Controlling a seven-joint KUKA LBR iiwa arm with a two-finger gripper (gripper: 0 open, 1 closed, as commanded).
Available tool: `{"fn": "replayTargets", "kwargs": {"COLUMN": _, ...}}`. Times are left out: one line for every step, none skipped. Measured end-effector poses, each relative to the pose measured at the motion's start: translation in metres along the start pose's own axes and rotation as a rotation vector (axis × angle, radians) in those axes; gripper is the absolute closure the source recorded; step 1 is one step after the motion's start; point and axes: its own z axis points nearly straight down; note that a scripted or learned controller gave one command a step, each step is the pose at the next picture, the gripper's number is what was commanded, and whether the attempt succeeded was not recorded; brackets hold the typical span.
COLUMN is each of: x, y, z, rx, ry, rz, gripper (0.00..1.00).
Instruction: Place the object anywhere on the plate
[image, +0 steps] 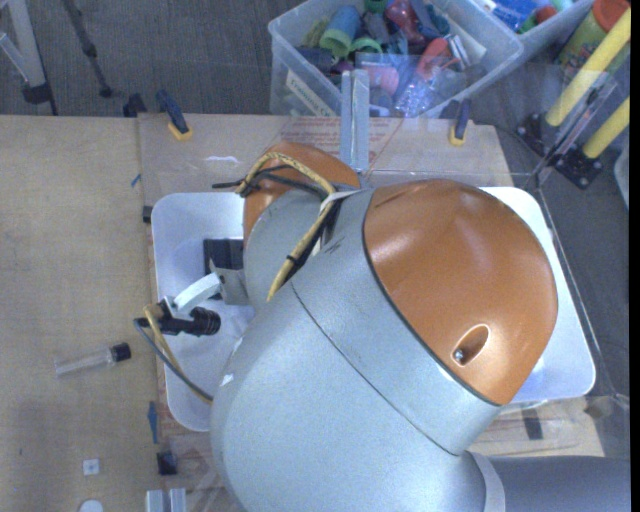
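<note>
Pincer (215, 262) sits low inside the left bin (165, 235), mostly hidden behind the grey arm (330, 400); its opening state cannot be told.

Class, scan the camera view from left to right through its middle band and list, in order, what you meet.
Bare wooden bench → small clear tube with a black cap → left white bin → grey arm → its large orange cap → right white bin's edge.
</note>
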Motion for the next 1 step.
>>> {"fn": "replayTargets", "kwargs": {"x": -0.0155, "y": 0.0138, "z": -0.0668, "rx": -0.001, "ry": -0.004, "rz": 0.079, "gripper": 1.00}}
